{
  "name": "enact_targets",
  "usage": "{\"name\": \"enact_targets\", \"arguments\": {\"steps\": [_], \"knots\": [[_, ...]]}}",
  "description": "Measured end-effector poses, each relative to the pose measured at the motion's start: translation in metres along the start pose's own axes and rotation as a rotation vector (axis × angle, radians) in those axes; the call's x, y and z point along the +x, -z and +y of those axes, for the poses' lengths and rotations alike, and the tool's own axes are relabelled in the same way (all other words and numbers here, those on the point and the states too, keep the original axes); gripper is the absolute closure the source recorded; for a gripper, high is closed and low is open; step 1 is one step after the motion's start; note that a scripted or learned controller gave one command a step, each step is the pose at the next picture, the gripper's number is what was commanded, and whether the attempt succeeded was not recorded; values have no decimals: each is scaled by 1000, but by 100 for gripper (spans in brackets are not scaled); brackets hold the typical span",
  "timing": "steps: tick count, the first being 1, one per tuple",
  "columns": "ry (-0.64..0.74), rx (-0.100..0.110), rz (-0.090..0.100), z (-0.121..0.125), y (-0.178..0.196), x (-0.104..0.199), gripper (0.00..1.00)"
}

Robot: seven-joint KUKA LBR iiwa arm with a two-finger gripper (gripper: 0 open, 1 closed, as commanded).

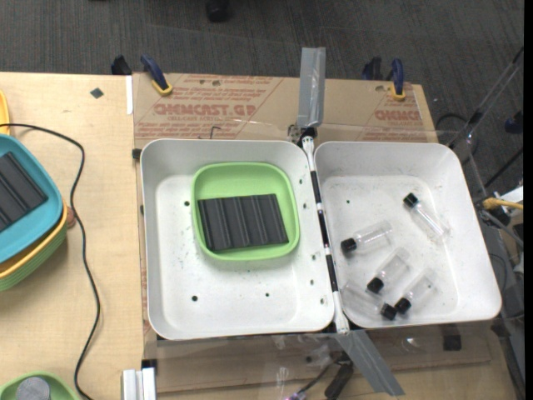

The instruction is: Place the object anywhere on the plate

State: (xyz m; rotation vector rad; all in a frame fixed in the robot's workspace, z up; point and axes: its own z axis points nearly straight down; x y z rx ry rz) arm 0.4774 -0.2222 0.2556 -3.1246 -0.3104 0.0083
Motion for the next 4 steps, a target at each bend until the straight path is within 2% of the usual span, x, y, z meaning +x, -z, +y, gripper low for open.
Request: {"name": "enact_targets", "arguments": {"steps": [1, 2, 3, 4], "knots": [[0, 1, -1, 0, -8, 0, 0], [5, -2, 2, 0, 20, 0, 0], [0, 0, -1, 0, -4, 0, 0], [6, -2, 1, 0, 29, 0, 0]]}}
